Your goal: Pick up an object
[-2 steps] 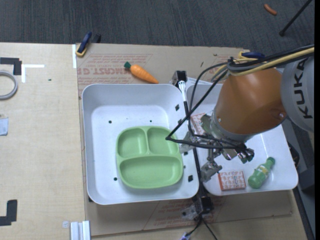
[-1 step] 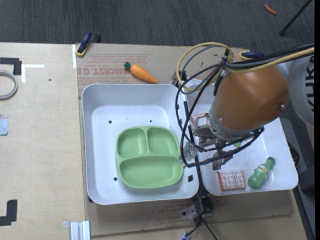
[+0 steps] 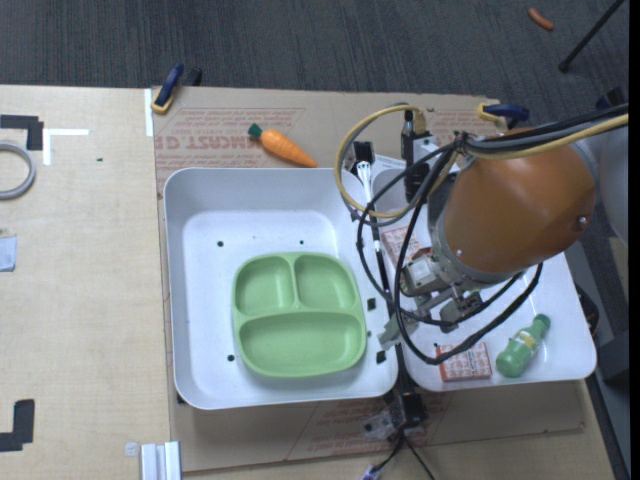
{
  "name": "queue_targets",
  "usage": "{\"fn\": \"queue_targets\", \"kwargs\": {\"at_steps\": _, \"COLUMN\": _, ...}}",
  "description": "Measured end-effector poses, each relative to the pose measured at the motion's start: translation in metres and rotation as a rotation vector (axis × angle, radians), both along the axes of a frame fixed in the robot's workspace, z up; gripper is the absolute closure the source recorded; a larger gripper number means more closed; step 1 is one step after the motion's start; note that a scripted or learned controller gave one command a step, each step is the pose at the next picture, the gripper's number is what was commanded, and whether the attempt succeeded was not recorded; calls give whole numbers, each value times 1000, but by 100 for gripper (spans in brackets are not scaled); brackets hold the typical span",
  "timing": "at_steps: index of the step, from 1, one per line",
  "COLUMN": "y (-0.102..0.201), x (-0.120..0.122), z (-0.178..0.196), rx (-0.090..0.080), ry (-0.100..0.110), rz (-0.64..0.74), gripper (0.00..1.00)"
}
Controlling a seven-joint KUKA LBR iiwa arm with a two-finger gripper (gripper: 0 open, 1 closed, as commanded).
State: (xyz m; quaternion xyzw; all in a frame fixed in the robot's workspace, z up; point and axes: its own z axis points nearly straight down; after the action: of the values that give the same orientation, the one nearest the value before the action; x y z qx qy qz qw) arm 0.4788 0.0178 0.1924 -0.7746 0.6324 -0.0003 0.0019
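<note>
Cardboard-topped bench, two white bins. Over the right bin the gripper hangs among cables; whether it is open I cannot tell. Best target: the green bottle at near right, approached straight down, avoiding the card.

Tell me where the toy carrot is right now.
The toy carrot lies outside both bins, on the cardboard just beyond the far rim of the left bin, up-left of the arm.
</note>
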Motion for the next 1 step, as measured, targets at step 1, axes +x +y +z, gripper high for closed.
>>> {"fn": "queue_targets", "kwargs": {"at_steps": 1, "y": -73, "x": -1, "z": 0, "rx": -1, "ry": 1, "rz": 337, "gripper": 0}}
